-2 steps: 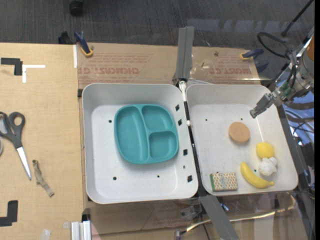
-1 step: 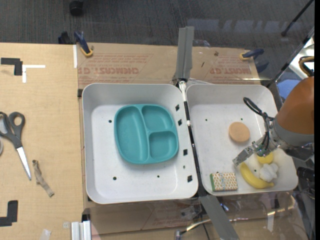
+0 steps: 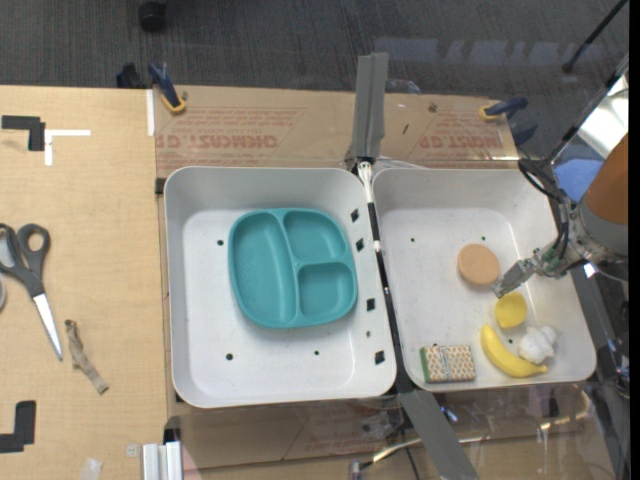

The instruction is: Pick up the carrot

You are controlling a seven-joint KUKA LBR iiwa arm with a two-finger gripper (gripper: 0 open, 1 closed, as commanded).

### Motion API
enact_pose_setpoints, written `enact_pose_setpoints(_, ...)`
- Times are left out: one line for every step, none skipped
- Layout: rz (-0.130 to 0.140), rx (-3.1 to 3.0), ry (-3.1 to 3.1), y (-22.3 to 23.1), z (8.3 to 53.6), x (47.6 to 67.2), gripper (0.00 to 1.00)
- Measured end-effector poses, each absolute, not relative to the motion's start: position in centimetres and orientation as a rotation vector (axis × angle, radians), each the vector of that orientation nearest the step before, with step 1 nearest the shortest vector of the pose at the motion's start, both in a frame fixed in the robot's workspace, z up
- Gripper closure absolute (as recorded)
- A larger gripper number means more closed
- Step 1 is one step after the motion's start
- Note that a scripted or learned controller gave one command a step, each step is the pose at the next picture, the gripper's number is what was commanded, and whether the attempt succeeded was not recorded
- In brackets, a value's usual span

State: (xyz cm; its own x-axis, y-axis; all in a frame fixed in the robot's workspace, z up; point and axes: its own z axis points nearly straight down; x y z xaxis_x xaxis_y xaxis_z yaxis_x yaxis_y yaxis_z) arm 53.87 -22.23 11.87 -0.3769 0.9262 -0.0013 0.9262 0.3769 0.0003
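In the camera view, looking down at a slant, two shallow white plastic bins sat side by side on a cardboard-covered bench. The left bin (image 3: 190, 368) held a teal plastic plate with three compartments (image 3: 293, 266). The grey arm with its orange band (image 3: 610, 203) reached in from the right over the right bin (image 3: 420, 208), and its pincer (image 3: 515, 278) hung low in that bin's right half. Whether the pincer was wide or narrow could not be told, and nothing could be seen held in it. Just to the pincer's left, very near it, lay a round pale-orange disc (image 3: 479, 265) flat on the bin floor. It was the one orange-toned thing there, though whether it was the carrot could not be told for certain. Directly below the pincer tip lay a small yellow rounded fruit (image 3: 511, 311). Nearer the front wall were a curved yellow banana (image 3: 507, 354) and a small white lumpy object (image 3: 540, 343) touching the banana. A small patterned rectangular block (image 3: 447, 363) lay to the banana's left. On the bench to the left, well apart from both bins, lay a pair of grey-handled scissors (image 3: 30, 268).
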Motion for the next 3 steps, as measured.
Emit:
enact_pose_setpoints(-0.001, 1.804, 2.573, -16.0, 9.1, 49.8, 0.00)
enact_pose_setpoints(-0.001, 1.779, 2.587, -20.8, 9.2, 53.4, 0.00)
enact_pose_setpoints(0.000, 1.776, 2.587, -20.7, 10.1, 53.5, 1.00)
